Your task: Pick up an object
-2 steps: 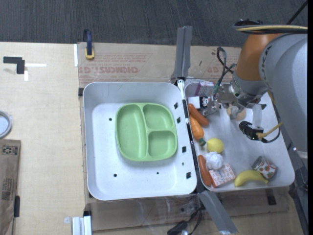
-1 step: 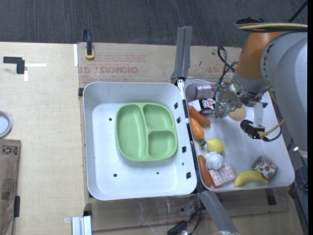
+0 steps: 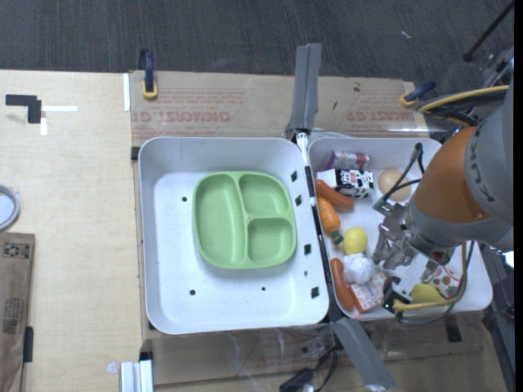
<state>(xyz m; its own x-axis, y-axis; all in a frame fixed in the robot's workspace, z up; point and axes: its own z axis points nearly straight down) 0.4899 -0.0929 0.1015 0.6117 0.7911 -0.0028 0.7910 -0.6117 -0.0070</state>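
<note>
The right bin [image 3: 327, 147] holds several small items: an orange carrot [image 3: 328, 216], a red-orange pepper [image 3: 335, 196], a yellow lemon [image 3: 355, 240], a crumpled white item [image 3: 356, 268], a black-and-white carton [image 3: 355, 182], a pale egg-like ball [image 3: 392, 181] and a yellow item [image 3: 425, 292]. My gripper [image 3: 391, 260] hangs low over the bin's right-centre, just right of the lemon and the white item. The wrist and orange band [image 3: 445, 186] cover what lies under them.
The left bin [image 3: 163, 243] carries a green three-compartment plate [image 3: 243, 219]. A grey divider post [image 3: 307, 88] rises between the bins at the back. A roll of tape [image 3: 6, 209] and a brown packet [image 3: 15, 300] lie on the bench at far left.
</note>
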